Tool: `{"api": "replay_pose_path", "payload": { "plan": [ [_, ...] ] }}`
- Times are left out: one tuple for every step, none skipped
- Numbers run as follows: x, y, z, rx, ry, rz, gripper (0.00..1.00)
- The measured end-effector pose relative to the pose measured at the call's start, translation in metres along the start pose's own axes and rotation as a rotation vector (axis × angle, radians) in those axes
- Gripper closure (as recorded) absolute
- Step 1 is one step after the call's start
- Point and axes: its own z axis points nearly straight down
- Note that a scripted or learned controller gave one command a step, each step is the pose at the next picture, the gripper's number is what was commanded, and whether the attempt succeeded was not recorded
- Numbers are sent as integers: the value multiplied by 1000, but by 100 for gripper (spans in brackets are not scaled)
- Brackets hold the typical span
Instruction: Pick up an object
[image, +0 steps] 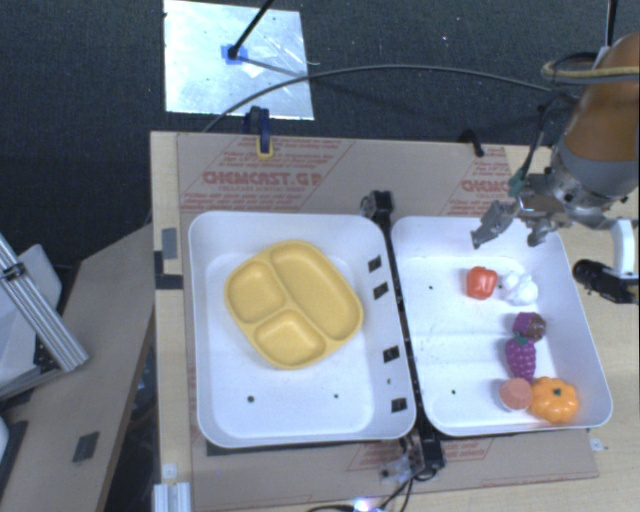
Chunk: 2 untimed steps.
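Two white bins sit side by side on the surface; landmark is the right bin (440, 400). The left bin (215, 400), touching it along the shared middle edge, holds a yellow divided plate (292, 303), lying flat and slightly rotated. Inside the right bin, all toys cluster along its far-right side: a red pepper (481, 283) toward the upper part, a white lump (519, 288) just beside it on the right, touching or nearly so. Below those, a dark purple-brown piece (530, 325), then purple grapes (519, 354) touching it from below. At the bin's lower right corner, a pink round piece (516, 393) and an orange pumpkin (555, 399), touching each other. The rest of the bin floor is bare white. The arm (600, 130) comes in over the bin's upper right corner. The tool (515, 228) hangs above the bin's upper edge, up from the pepper and apart from it; two fingers (489, 229) are spread, released, nothing between them. No toy is lifted; all lie on the bin floor. Cardboard with red print (260, 178) lies under both bins, and a black cable (400, 70) arcs beyond the bin's top edge.
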Motion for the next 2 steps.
{"api": "replay_pose_path", "payload": {
  "plan": [
    [0,2,-5,-9,-1,-2,0],
    [-3,6,56,-5,-1,0,0]
  ]
}}
